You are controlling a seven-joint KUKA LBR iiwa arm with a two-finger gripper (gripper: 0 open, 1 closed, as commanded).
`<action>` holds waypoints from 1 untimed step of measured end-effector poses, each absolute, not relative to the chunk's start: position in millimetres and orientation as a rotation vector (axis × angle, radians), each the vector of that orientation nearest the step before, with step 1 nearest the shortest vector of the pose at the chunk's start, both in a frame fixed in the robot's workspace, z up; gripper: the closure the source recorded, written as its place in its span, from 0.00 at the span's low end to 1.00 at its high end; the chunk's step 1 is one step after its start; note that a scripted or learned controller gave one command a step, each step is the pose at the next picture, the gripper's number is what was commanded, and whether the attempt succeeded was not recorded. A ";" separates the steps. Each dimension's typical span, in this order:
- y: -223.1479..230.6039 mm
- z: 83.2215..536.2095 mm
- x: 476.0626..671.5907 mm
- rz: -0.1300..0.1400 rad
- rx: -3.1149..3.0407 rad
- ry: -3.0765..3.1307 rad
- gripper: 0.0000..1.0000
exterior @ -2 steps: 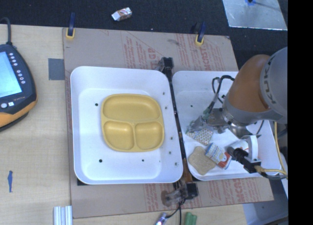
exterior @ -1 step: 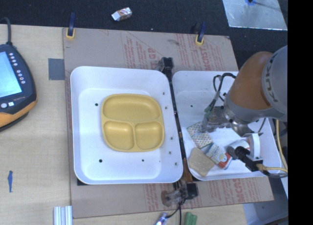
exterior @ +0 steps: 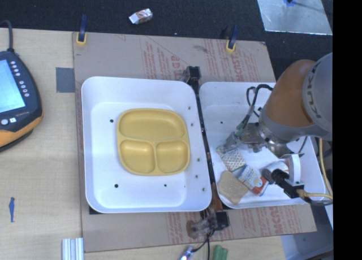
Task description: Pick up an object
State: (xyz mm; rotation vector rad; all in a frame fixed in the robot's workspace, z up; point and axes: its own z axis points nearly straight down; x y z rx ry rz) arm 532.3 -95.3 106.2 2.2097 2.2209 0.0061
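Clearly crowded: hand low in right bin, finger state untellable, beside packet touching sponge; a grab risks snagging both or slipping off.

yellow divided tray, white bins, orange arm band, tan sponge

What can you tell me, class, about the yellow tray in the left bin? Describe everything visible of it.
The yellow tray is a rounded, smooth, plastic-looking dish in pale mustard yellow. It has three compartments: one wide one across the top and two smaller ones side by side below. It lies flat, face up, near the middle of the left bin, resting on the bin's white floor. Nothing else touches it, and its compartments hold nothing.
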 end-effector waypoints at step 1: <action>-96.1 116.4 532.8 0.004 2.208 2.221 1.00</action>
